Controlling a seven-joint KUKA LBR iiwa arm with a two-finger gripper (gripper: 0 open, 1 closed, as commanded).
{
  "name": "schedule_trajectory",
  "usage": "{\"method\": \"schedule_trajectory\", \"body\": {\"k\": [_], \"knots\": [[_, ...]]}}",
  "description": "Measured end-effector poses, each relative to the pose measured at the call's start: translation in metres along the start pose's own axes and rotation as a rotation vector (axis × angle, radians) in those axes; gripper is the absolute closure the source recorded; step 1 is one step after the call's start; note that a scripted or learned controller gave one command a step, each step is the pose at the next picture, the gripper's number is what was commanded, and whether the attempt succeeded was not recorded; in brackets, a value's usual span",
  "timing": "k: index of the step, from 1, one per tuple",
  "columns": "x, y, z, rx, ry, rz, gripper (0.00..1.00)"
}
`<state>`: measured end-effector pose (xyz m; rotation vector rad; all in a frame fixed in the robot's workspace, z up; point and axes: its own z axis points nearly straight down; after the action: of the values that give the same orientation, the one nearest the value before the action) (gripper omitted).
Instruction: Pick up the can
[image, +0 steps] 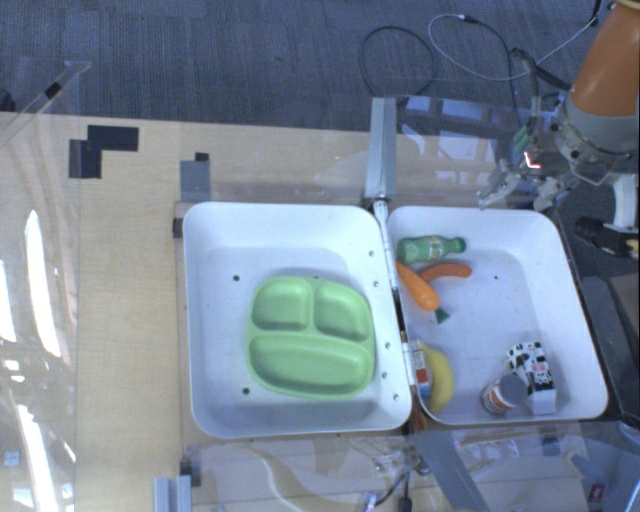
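Two shallow white bins are seen side by side on the wooden counter (110, 330). The left bin (215, 260) holds one item, a green divided tray (310, 335) with three compartments, laid flat near the bin's middle. The right bin (540, 260) holds six items. One green bottle (430, 247) lies on its side near the far left corner, with one sausage (445, 270) just beside it and one carrot (420, 288) angled along the dividing wall. One banana (437, 378) is placed against the near left wall. The can (500, 394) lies tipped on its side near the bin's near right corner, touching one small black-and-white carton (532, 374) that stands next to it. The gripper (528, 180) is held above the far rim of the right bin, well apart from the can, and nothing is seen between its jaws, which are spread apart.
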<state>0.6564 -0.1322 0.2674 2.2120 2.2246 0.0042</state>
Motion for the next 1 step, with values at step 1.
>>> {"method": "schedule_trajectory", "body": {"k": [1], "knots": [[-0.0546,0.0127,0.0616,0.001,0.0,0.093,0.0]]}}
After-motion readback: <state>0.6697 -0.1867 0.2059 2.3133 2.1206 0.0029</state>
